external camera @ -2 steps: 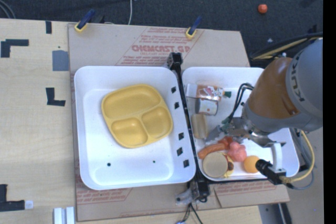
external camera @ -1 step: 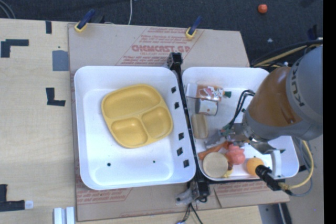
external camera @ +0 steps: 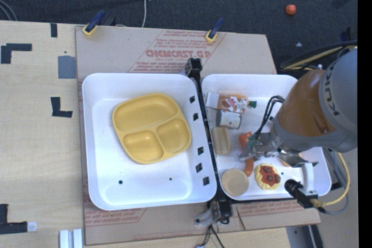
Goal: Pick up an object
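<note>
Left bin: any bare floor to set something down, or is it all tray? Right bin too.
The left bin has bare floor below the yellow tray, along its near wall, plus a strip on its left. The right bin is crowded: packet, round lid, toy pizza and the arm.

Single fixed camera above the bench, slanted downward, moderately close, both white bins (external camera: 93, 125) framed

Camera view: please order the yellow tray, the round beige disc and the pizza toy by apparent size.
1. Yellow tray, clearly largest.
2. and 3. Beige disc and pizza toy look nearly alike; I would not rank them.
</note>
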Controlling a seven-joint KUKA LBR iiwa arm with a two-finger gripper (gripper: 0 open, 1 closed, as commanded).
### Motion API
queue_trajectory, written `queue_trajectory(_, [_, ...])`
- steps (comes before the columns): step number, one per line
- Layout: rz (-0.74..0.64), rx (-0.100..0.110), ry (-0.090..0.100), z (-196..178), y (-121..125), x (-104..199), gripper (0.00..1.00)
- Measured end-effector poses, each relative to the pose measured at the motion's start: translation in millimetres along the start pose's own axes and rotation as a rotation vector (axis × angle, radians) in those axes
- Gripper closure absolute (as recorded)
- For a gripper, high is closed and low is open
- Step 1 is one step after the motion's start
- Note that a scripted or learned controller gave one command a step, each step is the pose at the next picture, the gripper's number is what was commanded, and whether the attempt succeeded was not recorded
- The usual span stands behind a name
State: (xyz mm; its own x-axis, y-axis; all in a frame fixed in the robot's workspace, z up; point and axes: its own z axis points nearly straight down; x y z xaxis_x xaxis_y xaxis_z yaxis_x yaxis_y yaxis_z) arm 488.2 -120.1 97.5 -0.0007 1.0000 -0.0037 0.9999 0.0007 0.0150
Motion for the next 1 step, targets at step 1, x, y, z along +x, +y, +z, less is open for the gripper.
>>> queue_trajectory(1, [-0.011, 0.005, 0.006, -91.4, 48.8, 71.3, 1.00])
